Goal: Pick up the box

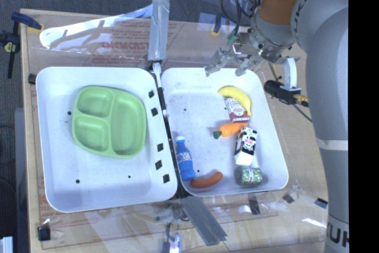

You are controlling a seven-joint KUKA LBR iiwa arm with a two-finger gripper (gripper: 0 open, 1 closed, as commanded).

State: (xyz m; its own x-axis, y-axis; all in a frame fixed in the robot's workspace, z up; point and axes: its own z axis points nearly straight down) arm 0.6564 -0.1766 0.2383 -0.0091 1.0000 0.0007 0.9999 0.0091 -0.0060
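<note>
The gripper [230, 63] hangs over the far rim of the right bin [177, 98], its two fingers spread apart with nothing between them. The box [246, 147], a small white carton with black cow patches, lies on the floor of that bin toward its right wall, near the front. From the gripper it sits toward the near edge of the bench and a little to the right in the camera view, well apart, so the arm would have to travel forward across the bin and then come down. The carton's long axis runs roughly from far to near, tilted slightly; a grasp across its short width looks the sensible choice, though its exact lean is hard to judge at this resolution. It is crowded: a carrot [228, 130] touches or nearly touches its far end, and a green can [248, 175] lies just beside its near end, so fingers closing along the long axis would likely catch a neighbour. Counting the right bin: one box, one carrot, one can, one banana [235, 95], one red packet [235, 106] tucked against the banana, one blue bottle [184, 158] and one sausage [206, 180] (seven things in all). The left bin [53, 175] holds one green divided plate [109, 121].
</note>
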